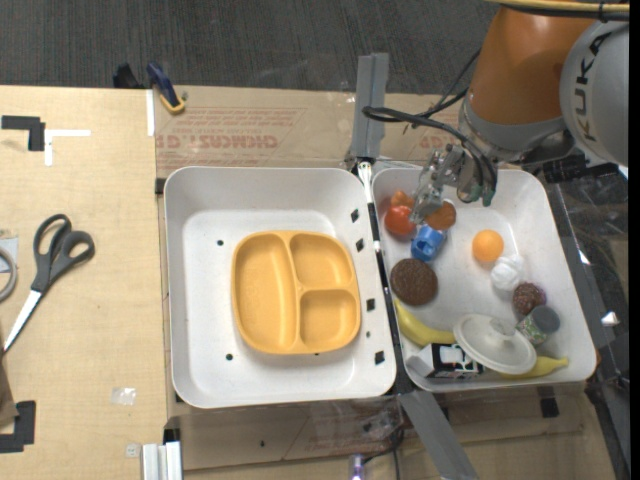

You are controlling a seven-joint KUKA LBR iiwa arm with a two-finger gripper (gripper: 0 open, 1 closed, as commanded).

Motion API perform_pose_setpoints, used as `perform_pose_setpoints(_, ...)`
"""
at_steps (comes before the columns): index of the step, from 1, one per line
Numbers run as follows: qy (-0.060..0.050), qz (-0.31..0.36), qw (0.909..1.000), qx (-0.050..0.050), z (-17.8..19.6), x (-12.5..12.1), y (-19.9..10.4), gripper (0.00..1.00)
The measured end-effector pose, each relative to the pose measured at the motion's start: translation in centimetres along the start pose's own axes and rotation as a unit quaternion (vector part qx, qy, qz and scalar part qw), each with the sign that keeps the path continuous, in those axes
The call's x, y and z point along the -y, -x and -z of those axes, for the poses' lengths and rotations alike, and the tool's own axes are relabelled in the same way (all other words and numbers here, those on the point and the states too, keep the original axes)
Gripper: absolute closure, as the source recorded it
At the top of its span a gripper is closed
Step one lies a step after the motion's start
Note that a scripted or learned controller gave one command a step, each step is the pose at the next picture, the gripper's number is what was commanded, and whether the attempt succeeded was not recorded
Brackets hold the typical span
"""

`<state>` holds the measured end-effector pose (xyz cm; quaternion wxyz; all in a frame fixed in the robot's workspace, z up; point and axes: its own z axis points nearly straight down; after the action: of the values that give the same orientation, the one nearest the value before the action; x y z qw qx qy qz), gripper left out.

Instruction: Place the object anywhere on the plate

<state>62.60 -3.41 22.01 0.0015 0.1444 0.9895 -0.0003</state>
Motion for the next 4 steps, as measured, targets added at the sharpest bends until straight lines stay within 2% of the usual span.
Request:
perform_pose_setpoints(1,0.000,0.000,1.0000,0.000,0.0,0.0,0.0,0.00)
perform_pose_setpoints(2,0.001,0.221,0.9752,-0.001,-2.8,1.5,-6.6,0.00)
perform_pose_setpoints(3,0.002,0.219,0.9756,0.001,-1.8,1.5,-6.4,1.00)
perform_pose_setpoints(4,0.002,0.219,0.9756,0.001,-1.8,1.5,-6.4,0.00)
